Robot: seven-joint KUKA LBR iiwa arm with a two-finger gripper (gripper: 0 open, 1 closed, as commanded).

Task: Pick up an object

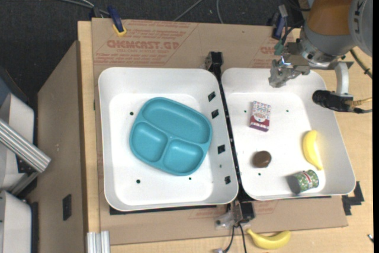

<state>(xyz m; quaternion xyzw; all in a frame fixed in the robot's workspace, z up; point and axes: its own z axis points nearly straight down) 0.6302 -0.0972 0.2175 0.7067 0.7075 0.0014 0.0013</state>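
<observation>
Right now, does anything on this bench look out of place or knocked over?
Two things stand out. A second banana lies outside the bins, on the bench's front edge, while the other banana sits inside the right bin. In that bin's near corner, a small can lies on its side rather than upright.

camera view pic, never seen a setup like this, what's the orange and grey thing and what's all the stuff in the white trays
That is a robot arm, seen from a camera fixed above the bench, looking down at a slant. Its claw hangs over the far edge of the right bin; nothing shows between its fingers. Its job is to pick something up. The right bin holds a small red box, a brown round object, a banana and a green can on its side. The left bin holds a blue divided plate. Another banana lies outside the bins, at the bench's near edge.
</observation>
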